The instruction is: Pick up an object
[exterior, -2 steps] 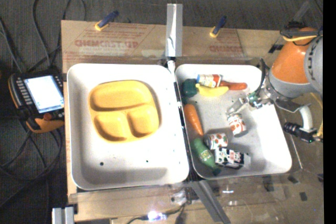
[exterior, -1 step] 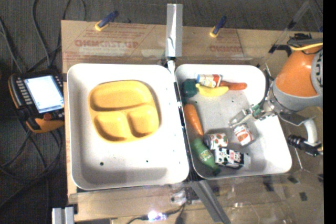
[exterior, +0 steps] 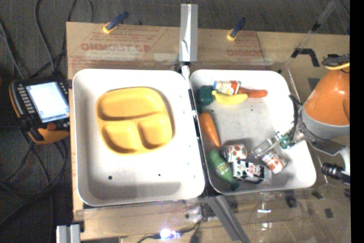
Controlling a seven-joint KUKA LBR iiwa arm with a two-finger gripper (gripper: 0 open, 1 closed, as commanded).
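Arm's (exterior: 333, 102) in from the right, low over the right bin (exterior: 284, 82), wrist tipped down toward the near corner. Gripper (exterior: 272, 151) sits just above the floor there, and it looks spread narrow w/ a small red-and-white can (exterior: 274, 161) right at the tips. Can't say it's between them; looks more like touching or just beside, so I'm not calling a grab.

Why here, I reckon: that can lies off by itself, clear of the crowd, so it's the easy target. The rest is bunched up — two patterned boxes (exterior: 242, 161) just to the gripper's left, a green veg (exterior: 218, 163) beyond them, a carrot (exterior: 209, 128) along the divider, and a banana (exterior: 230, 99) w/ another can (exterior: 226, 87) up at the far wall, well apart from me.

Left bin (exterior: 85, 179) holds a yellow tray (exterior: 135, 119) — not my concern.

Judgement: I'm at the grasp step, the can's not lifted yet. It's round and on its side, so it could roll out as I close.
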